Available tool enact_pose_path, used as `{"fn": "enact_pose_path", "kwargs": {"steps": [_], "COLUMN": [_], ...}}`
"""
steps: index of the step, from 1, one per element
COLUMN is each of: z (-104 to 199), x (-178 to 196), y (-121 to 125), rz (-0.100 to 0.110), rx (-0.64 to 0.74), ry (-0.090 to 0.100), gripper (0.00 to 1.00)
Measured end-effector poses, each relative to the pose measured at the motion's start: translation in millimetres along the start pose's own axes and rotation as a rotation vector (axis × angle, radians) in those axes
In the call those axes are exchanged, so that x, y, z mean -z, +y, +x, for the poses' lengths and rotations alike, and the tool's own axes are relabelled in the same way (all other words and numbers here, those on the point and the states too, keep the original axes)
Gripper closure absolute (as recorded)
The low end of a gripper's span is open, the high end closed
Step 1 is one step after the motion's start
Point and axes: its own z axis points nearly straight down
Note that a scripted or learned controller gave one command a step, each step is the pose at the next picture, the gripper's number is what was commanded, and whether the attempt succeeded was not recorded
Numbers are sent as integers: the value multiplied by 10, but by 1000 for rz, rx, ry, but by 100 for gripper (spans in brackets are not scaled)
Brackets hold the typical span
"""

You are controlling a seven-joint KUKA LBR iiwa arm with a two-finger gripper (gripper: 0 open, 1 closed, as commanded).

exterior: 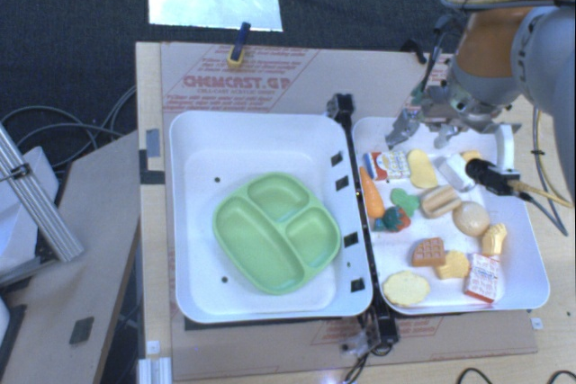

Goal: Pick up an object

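Observation:
My gripper (421, 136) hangs open over the far end of the right bin (531, 283), with nothing between its fingers. Just below it in the view lie a red-and-white packet (392, 165) and a pale yellow food piece (421, 167). Nearer the front of that bin are an orange carrot (373, 198), a hot-dog bun (440, 200), a round bread roll (471, 218), a brown waffle (428, 251), a yellow cheese wedge (454, 264), a flat yellow disc (406, 288) and a second red-and-white packet (482, 276).
The left bin (202, 157) holds a green divided plate (274, 232). A black divider (355, 211) runs between the bins. A small green and red vegetable (396, 217) lies beside the carrot. The arm reaches in from the upper right.

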Motion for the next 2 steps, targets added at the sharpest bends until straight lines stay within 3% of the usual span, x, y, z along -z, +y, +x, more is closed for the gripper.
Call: {"fn": "enact_pose_path", "kwargs": {"steps": [1, 2], "z": [1, -17], "x": [87, -488], "y": [27, 117], "rz": [-14, -10], "rx": [2, 1], "ry": [-1, -2], "gripper": [0, 0]}}
